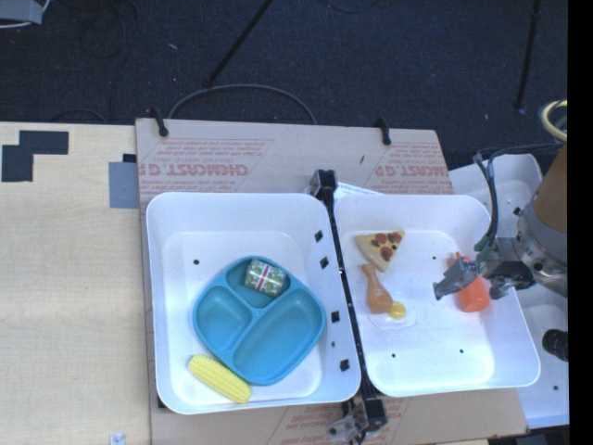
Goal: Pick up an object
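Two white bins are sitting side by side on the bench. The left bin [167, 248] is holding a blue divided plate [269, 341] at its centre. A small green can with a striped label [263, 277] is lying in the plate's compartment at 12 o'clock. A yellow corn cob [220, 379] is lying on the bin floor at 7 o'clock from the plate, just beside its rim.

The right bin [435, 369] is holding the smaller items. A pizza slice [383, 245] is lying at about 10 o'clock in the bin. A tan drumstick [376, 290] is lying at 6 o'clock from the slice, near it, with a small yellow piece [397, 311] touching its lower end.

I am reaching in from 3 o'clock, and my gripper [460, 281] is hanging over the right side of the right bin. An orange object [474, 296] is sitting at 4 o'clock from my fingertips, right against them. I cannot tell whether my fingers are spread or pressed together, nor whether the orange object is between them or merely beside them.
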{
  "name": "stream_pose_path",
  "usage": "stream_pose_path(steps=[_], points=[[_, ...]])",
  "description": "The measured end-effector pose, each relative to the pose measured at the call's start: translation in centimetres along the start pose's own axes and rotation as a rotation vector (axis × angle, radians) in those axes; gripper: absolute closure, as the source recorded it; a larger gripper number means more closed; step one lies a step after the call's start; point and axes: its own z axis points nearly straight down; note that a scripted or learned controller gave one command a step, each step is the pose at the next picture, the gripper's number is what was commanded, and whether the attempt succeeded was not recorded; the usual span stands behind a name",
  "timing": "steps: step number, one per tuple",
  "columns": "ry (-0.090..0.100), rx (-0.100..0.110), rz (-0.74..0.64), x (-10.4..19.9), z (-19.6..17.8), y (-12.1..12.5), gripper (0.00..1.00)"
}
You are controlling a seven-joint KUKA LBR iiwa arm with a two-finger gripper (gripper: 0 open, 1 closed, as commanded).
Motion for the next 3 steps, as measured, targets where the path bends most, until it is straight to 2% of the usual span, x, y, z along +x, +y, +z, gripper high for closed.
stream_pose_path(steps=[1, 2, 3], points=[[-0.002, -0.009, -0.002, 0.0, -0.4, 0.1, 0.0], [0.0, -0.004, -0.001, -0.6, 4.4, 0.6, 0.0], [0.0, -0.005, -0.001, -0.8, 8.9, 0.0, 0.0]])
